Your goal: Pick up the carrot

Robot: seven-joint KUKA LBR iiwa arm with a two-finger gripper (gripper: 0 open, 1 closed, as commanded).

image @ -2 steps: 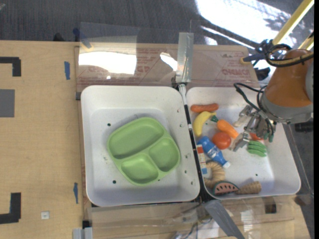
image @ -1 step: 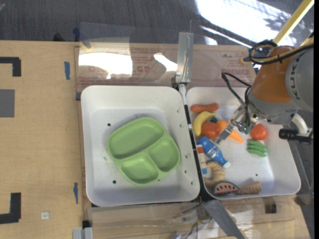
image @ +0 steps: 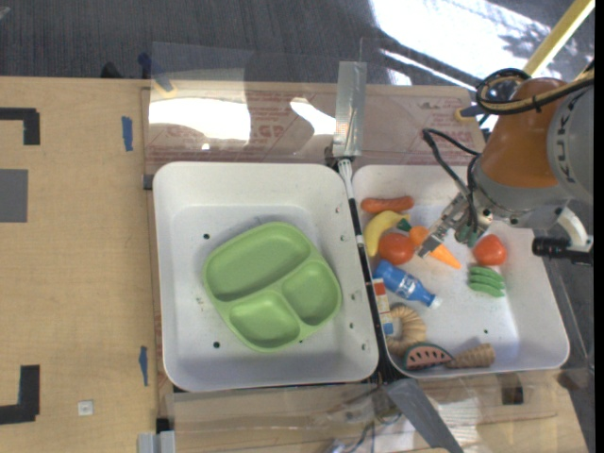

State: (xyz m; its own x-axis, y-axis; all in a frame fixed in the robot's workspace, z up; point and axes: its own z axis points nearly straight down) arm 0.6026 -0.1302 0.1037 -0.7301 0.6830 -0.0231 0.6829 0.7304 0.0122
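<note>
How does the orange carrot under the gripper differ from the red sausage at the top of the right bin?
The small orange carrot is pointed and lies slanted; the long red sausage is round-ended and lies nearly level. The carrot sits at the gripper; the sausage lies apart, above the yellow banana. Both lie in the right white bin.

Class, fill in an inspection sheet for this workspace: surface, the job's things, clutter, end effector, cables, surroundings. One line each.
Surface: two white bins side by side, left bin and right bin, on a bench.
Job's things: carrot in the right bin, lying at the tip of the end effector.
Clutter: green divided plate in the left bin; in the right bin, banana, tomato, blue bottle, green pea pod, watermelon slice.
End effector: low over the carrot; a grasp cannot be confirmed.
Cables: black cable looping along the arm.
Surroundings: cardboard sheet to the left, grey floor above.
</note>
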